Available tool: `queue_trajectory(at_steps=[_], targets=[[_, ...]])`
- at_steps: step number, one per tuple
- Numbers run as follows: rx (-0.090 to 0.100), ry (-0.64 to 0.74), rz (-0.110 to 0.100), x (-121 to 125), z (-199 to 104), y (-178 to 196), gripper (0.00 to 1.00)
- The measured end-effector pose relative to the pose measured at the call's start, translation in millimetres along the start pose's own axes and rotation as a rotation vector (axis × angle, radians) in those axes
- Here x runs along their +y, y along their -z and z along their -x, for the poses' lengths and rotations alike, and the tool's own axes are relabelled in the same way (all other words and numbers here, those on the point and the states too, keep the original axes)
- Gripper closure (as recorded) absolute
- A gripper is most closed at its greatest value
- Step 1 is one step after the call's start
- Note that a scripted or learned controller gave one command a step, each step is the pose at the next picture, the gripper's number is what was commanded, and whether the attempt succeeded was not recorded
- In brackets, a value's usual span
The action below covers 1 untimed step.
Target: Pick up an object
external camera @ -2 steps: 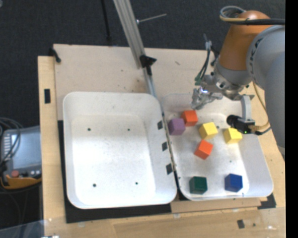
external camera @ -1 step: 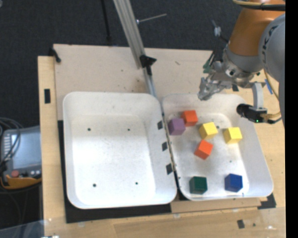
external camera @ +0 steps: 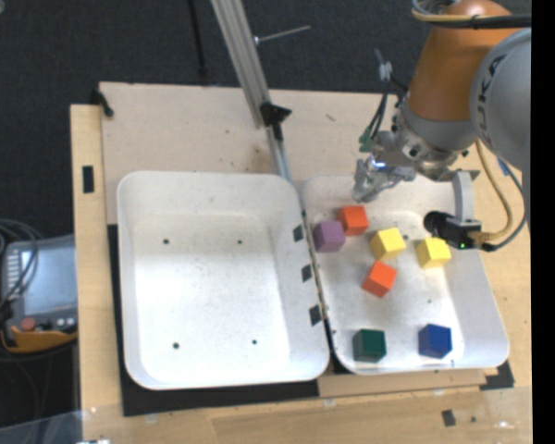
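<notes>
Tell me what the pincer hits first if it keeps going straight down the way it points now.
Probably the orange cube near the right bin's far end: the pincer points down just up and right of it. Depth is unclear, so it may instead land on bare bin floor beside that cube.

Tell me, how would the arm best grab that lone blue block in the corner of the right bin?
Probably from straight above, closing on two opposite flat sides of the blue block. It sits flat, with open floor around it. The green block on its left stands apart, but the bin wall runs close on its right, so pinching the near and far faces looks safer.
</notes>
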<state>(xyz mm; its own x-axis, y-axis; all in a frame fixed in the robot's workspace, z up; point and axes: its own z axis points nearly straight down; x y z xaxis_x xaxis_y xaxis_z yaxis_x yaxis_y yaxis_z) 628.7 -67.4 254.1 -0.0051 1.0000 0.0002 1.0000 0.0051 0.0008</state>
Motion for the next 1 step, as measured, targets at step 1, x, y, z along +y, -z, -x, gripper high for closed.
queue_trajectory(at_steps=[1], targets=[[0.001,0.001,-0.001,-26.8,-35.5,2.3,1.0]])
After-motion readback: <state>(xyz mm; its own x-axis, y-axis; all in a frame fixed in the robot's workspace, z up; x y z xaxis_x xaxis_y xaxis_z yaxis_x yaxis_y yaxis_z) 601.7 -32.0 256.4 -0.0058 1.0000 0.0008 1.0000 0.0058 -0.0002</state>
